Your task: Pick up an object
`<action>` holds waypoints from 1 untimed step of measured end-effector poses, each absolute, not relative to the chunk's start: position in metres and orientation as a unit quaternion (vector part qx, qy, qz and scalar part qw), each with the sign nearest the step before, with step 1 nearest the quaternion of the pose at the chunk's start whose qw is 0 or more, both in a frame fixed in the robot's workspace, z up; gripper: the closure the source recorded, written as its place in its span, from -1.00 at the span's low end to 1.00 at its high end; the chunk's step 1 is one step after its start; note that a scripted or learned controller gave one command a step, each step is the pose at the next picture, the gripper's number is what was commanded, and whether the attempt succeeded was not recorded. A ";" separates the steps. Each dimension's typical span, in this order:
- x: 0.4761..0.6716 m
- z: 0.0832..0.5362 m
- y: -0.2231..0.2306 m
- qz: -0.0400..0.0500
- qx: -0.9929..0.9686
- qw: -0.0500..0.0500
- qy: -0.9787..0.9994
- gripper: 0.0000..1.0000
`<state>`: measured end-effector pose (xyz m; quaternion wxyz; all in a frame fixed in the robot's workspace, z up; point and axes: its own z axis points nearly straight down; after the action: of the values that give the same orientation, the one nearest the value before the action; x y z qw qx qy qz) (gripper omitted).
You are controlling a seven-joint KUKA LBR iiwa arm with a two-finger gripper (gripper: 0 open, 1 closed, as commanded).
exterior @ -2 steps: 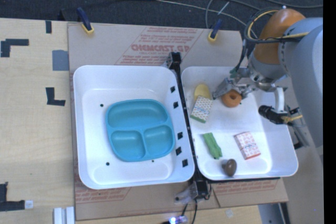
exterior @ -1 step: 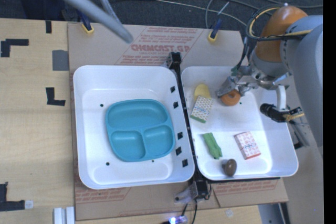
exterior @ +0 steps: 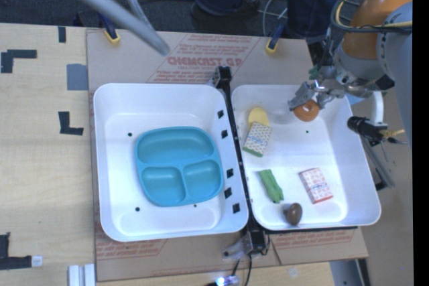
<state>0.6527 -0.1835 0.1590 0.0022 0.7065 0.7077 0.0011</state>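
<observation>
I am seeing the gripper [exterior: 310, 98] hanging over the right bin's [exterior: 348, 174] far edge, its fingers closing around a small round orange ball [exterior: 307, 111]. Lying below it are a yellow piece [exterior: 258, 116], a speckled packet [exterior: 257, 139], a green block [exterior: 271, 185], a red-printed carton [exterior: 315, 185] and a brown lump [exterior: 293, 213], none crowding it. The left bin [exterior: 114, 144] is carrying a smooth blue divided plate [exterior: 179, 165], and beyond both bins I am reading red "CHEMCAST" lettering on the cardboard [exterior: 201, 58].
</observation>
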 end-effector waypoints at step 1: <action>0.655 0.223 -0.182 0.001 0.706 0.002 0.708 1.00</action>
<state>0.6546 -0.1818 0.2231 0.0023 0.7064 0.7078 0.0012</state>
